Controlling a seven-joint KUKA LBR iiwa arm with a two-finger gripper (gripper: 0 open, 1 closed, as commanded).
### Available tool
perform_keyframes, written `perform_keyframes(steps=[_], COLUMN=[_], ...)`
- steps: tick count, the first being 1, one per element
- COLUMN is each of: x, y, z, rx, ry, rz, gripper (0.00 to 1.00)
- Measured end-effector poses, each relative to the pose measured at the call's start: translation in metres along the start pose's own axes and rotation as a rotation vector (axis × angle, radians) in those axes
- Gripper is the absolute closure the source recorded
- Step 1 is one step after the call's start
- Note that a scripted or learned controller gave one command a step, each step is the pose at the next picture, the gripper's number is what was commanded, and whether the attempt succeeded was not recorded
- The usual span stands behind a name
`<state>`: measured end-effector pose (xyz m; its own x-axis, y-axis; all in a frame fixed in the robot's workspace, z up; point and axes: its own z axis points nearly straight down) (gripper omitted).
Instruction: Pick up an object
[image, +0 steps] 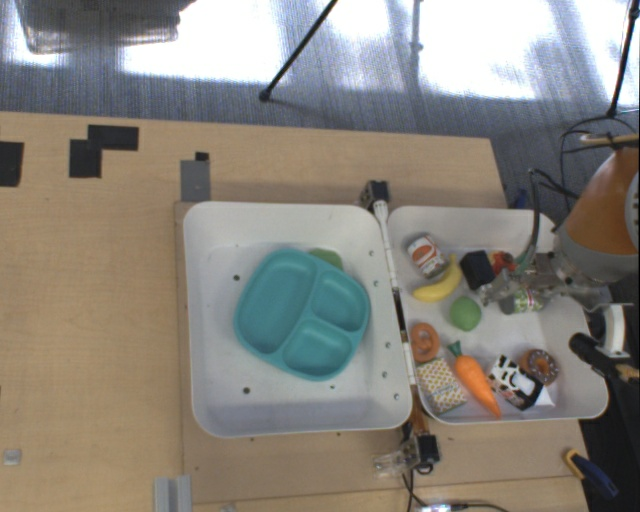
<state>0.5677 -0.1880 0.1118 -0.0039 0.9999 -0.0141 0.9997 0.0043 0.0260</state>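
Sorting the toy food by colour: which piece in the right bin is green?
The small round ball, just below the yellow banana; the carrot is orange.

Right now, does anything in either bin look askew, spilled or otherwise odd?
Mildly. The teal divided plate sits rotated in the left bin, with a green object poking out from behind its far edge. In the right bin the banana, carrot and other toys lie jumbled but contained. Nothing spilled or visibly damaged.
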Motion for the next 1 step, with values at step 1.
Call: perform_keyframes(steps=[1], x=[0.0], y=[0.0], z=[0.0], rx=[-0.001], ry=[0.001], rz=[0.001], gripper=[0.0])
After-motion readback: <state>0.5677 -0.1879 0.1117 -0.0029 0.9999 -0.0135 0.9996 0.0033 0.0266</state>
